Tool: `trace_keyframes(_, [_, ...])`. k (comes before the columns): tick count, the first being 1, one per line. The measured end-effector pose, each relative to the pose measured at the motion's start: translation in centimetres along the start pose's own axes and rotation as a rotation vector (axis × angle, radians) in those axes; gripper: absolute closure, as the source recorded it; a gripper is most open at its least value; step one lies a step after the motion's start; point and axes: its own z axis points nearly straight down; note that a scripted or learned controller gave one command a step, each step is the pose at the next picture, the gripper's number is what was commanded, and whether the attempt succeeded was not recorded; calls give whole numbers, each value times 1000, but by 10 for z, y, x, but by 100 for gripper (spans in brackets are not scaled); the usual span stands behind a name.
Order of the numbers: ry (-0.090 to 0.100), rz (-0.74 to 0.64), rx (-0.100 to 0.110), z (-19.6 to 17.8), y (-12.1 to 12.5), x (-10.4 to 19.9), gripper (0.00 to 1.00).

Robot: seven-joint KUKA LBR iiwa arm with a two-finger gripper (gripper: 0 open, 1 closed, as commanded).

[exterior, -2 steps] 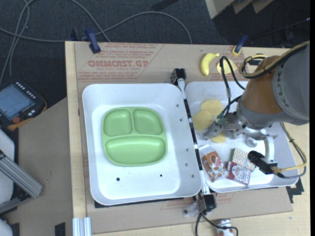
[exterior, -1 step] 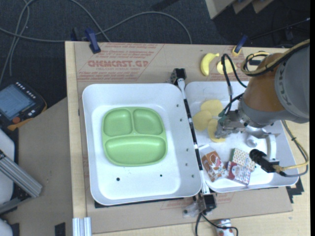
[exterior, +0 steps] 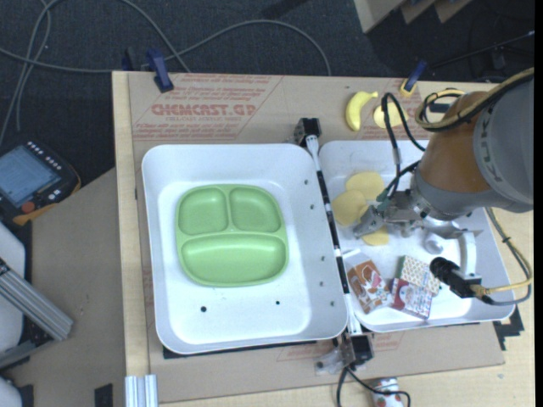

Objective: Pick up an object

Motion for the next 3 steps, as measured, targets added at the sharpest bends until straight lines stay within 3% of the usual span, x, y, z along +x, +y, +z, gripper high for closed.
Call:
trace_keyframes(1, [0, -1, 2, 10, 64, 6, 0])
trace_keyframes(2, [1, 1, 4, 10, -19, 2, 0])
trace_keyframes(3, [0, 1, 1, 10, 15, -24, 0])
